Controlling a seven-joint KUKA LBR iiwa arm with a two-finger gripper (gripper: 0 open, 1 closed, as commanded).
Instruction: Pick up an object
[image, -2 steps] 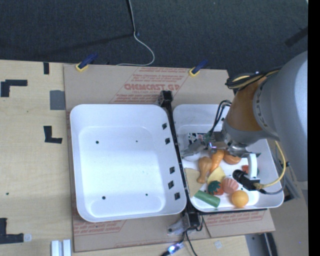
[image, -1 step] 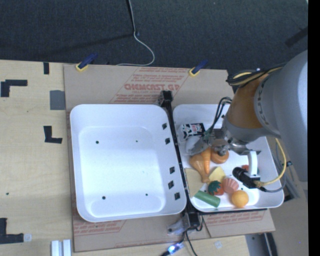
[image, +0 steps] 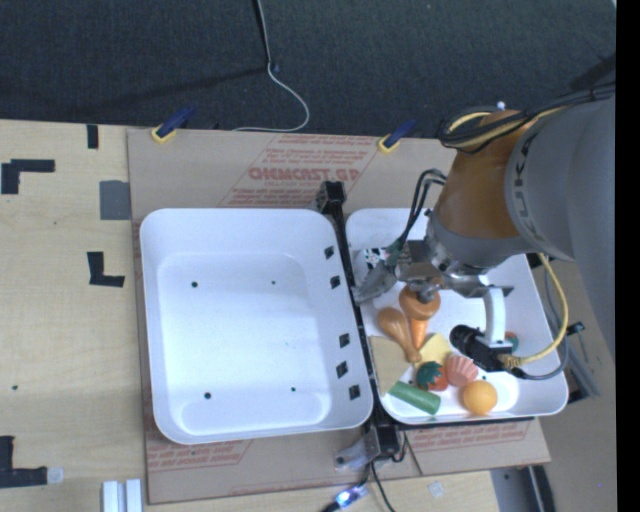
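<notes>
Reaching in over the right bin (image: 545, 405), the grey arm (image: 560, 180) with its orange band (image: 480, 195) hangs low above a cluster of small toy foods, and its gripper (image: 405, 272) sits just above the tan, pear-shaped piece (image: 393, 324) that serves here as the landmark. Whether the hand is open, closed or gripping anything cannot be told, since the wrist body covers it from above. Just right of the tan piece lies an orange carrot-like piece (image: 419, 303), almost under the wrist. Below and right of the tan piece is a pale yellow wedge (image: 436, 348), and below that a small red and dark green item (image: 430, 375) beside a ridged orange-pink piece (image: 461, 369). Further below the tan piece, a green cylinder (image: 415, 398) lies near the bin's front rim, with an orange ball (image: 480, 397) to its right. A white and black fitting (image: 487, 330) with a yellow cable (image: 555, 340) hangs to the right of the tan piece. Left of it, across the divider, stands the left bin (image: 160, 300).
</notes>
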